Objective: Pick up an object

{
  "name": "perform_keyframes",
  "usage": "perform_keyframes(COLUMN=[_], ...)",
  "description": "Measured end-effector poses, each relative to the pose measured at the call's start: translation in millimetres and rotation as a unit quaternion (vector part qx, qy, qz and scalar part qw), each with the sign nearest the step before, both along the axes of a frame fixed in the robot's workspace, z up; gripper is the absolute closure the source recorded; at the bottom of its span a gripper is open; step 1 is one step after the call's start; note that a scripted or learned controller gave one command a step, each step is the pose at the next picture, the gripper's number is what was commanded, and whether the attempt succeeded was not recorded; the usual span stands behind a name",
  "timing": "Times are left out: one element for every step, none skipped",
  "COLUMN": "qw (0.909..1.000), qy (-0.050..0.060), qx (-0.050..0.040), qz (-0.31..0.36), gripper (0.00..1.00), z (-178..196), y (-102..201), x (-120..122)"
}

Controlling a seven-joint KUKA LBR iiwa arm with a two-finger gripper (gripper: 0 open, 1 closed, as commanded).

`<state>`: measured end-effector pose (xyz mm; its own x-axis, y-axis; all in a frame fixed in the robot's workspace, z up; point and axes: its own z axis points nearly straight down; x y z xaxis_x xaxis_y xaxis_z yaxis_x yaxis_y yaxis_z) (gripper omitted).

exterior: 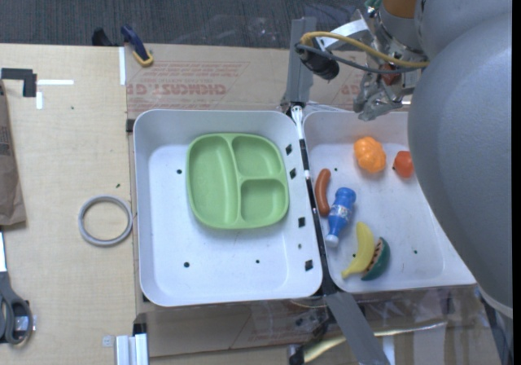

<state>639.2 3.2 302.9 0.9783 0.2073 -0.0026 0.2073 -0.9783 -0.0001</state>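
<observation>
The right bin [426,261] holds an orange fruit [370,155], a small red fruit [403,163] partly behind the arm, a reddish sausage [323,191], a blue and white bottle [339,213], a banana [360,251] and a dark green piece [379,260] against it. My gripper [377,101] hangs over the far edge of that bin, above and behind the orange fruit, with nothing visibly in it. The bulky grey arm covers the bin's right side.
A green divided plate [238,180] lies in the left bin [140,208]. On the bench to the left are a grey tape ring [106,219], scissors [12,318] and a blue clamp [137,44]. A cable loops beside the wrist [342,44].
</observation>
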Motion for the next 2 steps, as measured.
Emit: perform_keyframes(qw=[1.0000,1.0000], qy=[0.002,0.004], qx=[-0.0004,-0.0012], qz=[-0.004,-0.002], gripper=[1.00,1.00], z=[-55.0,-46.8], y=[-71.7,-71.5], x=[-13.8,-13.8])
